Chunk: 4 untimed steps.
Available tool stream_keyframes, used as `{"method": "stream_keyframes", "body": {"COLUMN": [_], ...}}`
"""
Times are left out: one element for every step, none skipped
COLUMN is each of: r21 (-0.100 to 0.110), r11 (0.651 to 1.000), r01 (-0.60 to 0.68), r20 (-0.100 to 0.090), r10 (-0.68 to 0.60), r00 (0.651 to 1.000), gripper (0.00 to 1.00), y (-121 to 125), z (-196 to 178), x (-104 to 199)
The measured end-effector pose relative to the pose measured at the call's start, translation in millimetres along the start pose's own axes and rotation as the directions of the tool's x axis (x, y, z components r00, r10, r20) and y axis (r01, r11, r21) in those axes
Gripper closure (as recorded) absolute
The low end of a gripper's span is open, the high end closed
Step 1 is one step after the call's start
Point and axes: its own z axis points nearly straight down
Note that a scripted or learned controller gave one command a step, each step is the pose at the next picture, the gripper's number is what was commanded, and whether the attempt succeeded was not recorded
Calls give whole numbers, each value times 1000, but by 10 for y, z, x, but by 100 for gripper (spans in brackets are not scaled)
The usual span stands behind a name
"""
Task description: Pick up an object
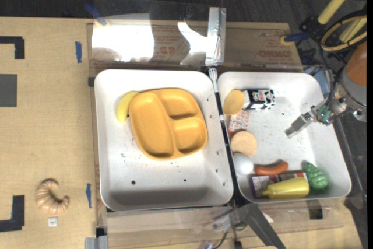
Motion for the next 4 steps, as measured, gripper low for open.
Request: {"method": "stream_keyframes", "body": {"r21": [1,-3,0,0], "r11": [963,935,996,832], "r01": [-270,-354,-87,-555], "r20": [-1,1,0,0], "r10": [270,354,87,555], "r00": [963,935,996,832], "gripper": [0,0,0,0], "y": [-123,596,339,264], "z": [1355,1357,1357,1363], "x": [85,137,-61,-192]}}
